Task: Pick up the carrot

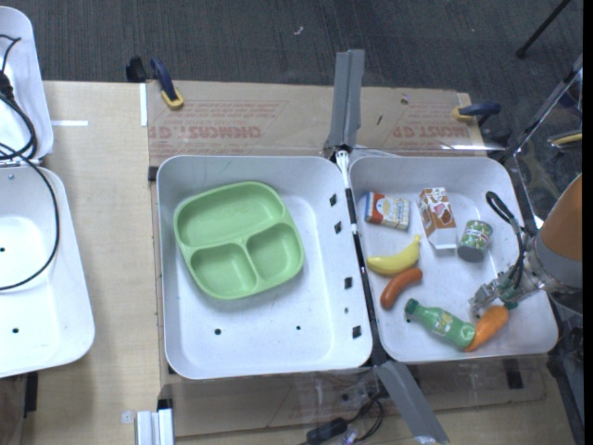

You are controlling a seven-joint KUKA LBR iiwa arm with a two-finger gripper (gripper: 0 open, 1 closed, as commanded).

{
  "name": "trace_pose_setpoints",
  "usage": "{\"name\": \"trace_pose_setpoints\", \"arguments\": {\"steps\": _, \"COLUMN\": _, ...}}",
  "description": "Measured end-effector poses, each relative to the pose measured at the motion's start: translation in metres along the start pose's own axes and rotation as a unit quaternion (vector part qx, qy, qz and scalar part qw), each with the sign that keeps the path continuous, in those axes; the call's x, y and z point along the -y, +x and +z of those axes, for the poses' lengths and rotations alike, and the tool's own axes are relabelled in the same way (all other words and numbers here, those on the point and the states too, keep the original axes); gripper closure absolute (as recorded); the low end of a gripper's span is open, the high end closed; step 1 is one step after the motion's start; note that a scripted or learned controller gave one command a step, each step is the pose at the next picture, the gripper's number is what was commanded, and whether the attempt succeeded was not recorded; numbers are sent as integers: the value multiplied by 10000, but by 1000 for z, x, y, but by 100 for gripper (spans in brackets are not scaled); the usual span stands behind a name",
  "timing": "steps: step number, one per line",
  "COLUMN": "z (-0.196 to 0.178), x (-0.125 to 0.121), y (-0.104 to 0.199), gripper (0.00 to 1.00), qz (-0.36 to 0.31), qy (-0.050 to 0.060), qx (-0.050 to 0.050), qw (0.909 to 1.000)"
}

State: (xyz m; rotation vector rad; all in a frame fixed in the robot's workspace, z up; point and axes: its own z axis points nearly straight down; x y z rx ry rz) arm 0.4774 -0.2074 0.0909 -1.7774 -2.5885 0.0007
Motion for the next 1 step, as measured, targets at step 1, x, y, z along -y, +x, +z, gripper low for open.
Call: {"name": "trace_pose_setpoints", "arguments": {"steps": 1, "z": -9, "x": -1, "y": 0, "gripper": 100, "qz": 1, "qy": -4, "qx": 4, "qw": 10000}}
